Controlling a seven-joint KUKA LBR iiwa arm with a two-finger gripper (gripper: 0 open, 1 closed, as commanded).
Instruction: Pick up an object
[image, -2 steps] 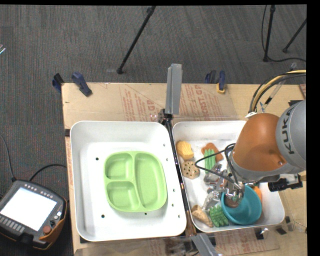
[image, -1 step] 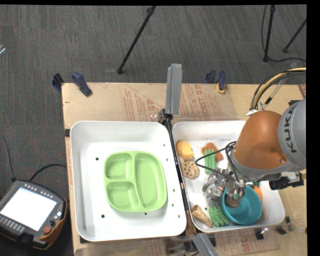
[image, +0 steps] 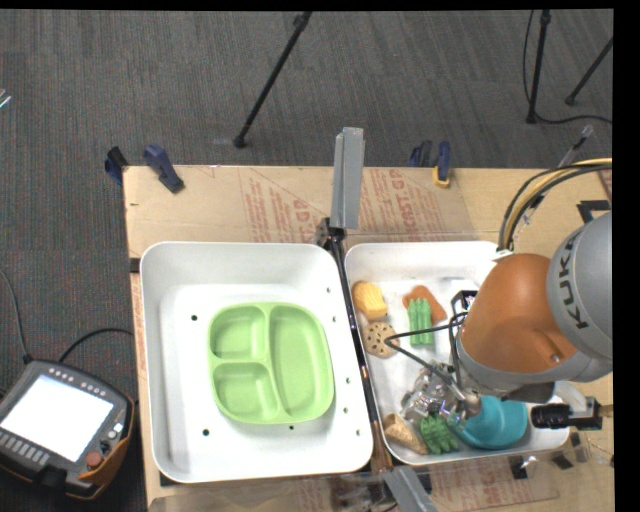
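While the arm (image: 520, 320) leans over the right bin (image: 440, 255), its tool (image: 440, 398) hangs low at that bin's near edge, just above a green toy (image: 437, 433), between a tan piece (image: 403, 432) and a teal cup (image: 497, 424). How wide it stands open I cannot tell; metal parts blur together. Left bin (image: 170, 290) holds a green divided plate (image: 270, 362).

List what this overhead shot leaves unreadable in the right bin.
- Gripper, camera view: blurred, under the arm's orange band; finger state unreadable.
- Teal object: top covered by the arm, shape unclear.
- Green toy and tan piece: partly behind the gripper.
- Right bin: right half hidden by the arm.
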